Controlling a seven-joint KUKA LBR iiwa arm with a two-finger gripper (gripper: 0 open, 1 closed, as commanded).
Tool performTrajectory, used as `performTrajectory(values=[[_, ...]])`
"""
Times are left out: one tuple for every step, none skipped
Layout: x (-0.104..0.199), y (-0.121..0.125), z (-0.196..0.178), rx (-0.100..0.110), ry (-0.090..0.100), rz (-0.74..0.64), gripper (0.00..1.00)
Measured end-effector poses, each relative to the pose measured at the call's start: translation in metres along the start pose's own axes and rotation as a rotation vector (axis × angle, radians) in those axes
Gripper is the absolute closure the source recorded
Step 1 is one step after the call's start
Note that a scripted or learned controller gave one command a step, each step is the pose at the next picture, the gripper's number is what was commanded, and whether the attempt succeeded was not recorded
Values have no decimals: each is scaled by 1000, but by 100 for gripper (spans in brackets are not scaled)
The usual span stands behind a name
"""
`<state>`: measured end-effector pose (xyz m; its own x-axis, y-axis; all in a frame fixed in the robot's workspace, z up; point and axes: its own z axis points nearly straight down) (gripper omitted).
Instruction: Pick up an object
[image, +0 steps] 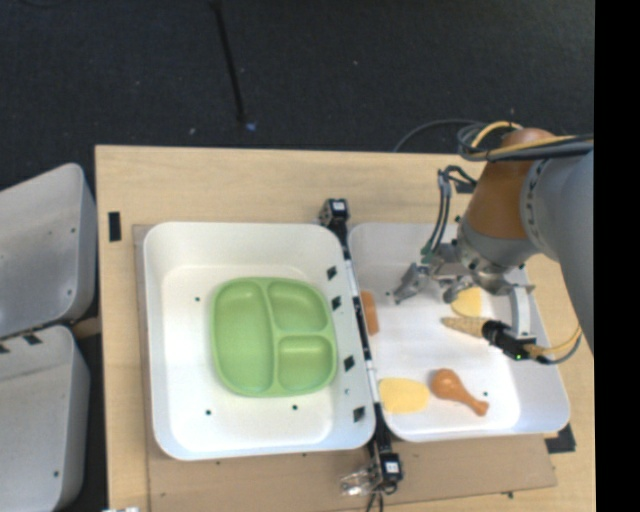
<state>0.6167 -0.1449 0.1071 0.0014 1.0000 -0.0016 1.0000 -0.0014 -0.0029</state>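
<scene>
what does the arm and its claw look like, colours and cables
The arm is grey, with an orange band above the wrist. Thin dark and yellowish cables loop around that band. The claw is grey metal with slim fingers, and a small black part with wires hangs beside it.

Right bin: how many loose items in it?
5 visible: orange piece at its left wall, yellow piece, drumstick, cone, yellow bit partly under the tool. More may be hidden.
</scene>
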Motion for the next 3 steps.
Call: performTrajectory(values=[[-1,2,-14,-7,-1,3,100],[-2,6,-79,-10,0,-3,100],[3,14,-127,-9,0,-4,100]])
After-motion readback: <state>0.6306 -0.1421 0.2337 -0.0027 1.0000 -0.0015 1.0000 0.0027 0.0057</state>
